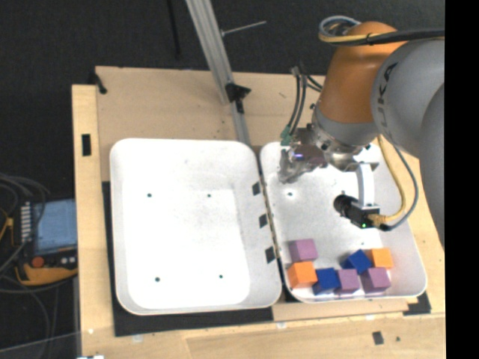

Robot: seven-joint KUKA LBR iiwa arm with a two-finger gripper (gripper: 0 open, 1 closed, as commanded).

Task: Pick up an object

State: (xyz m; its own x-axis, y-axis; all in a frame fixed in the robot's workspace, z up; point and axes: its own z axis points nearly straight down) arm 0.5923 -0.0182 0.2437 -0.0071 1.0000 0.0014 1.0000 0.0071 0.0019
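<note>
Purple, orange and blue blocks [340, 268] sit clustered at the near end of the right bin [400, 234]. My gripper [290, 167] hangs over that bin's far left corner, well apart from them, with nothing visible in it. Spread of the tool: cannot tell, wrist blocks it. Left bin [123, 223] beside it. To do this step well I judge I should travel nearward, pick an outlying block such as the purple one [302, 250], and descend squarely. Blocks touch; edges between them hard to resolve.
</note>
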